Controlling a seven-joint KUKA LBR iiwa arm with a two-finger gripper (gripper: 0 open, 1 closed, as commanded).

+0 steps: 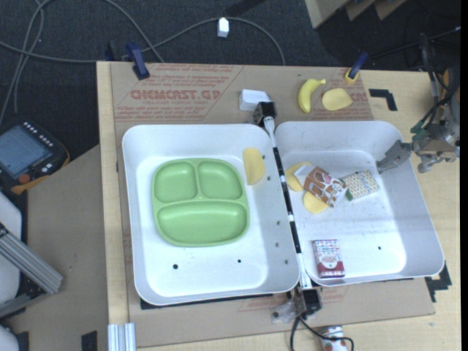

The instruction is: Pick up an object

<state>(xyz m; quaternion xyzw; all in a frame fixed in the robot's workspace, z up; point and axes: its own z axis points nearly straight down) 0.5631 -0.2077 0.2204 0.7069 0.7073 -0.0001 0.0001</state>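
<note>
Camera view — tool [393,157] at right bin's [409,258] edge, near snack packet [361,185].

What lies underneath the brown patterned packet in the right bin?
Under the brown patterned packet lie two yellow pieces, one poking out at its upper left, another below it. How far they extend beneath, and whether anything else is under there, is covered by the packet.

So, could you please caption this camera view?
Tool at the right bin's far edge; green tray in the left bin.
</note>
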